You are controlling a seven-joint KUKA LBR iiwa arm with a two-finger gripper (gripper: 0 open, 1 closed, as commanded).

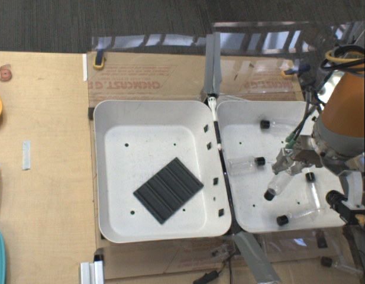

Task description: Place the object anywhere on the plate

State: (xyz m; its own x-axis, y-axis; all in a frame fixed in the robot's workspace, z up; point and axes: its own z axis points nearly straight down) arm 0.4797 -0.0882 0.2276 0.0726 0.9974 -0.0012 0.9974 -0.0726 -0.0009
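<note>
Tool (287, 163) low in the right bin (247, 108), touching or just above a clear vial (277, 185) with a black cap; cannot tell whether clenched or released. Best to confirm a firm hold mid-body, lift clear of the bin walls, carry left, then set down gently on the dark ribbed plate (168, 190) in the left bin (111, 117).

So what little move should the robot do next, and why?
Probably lift a little, then start carrying toward the left bin. The gripper is over the right bin with a clear tube slanting from it, seemingly between its fingers. The dark ridged plate lies in the left bin, so the tube must cross the wall between them.
</note>
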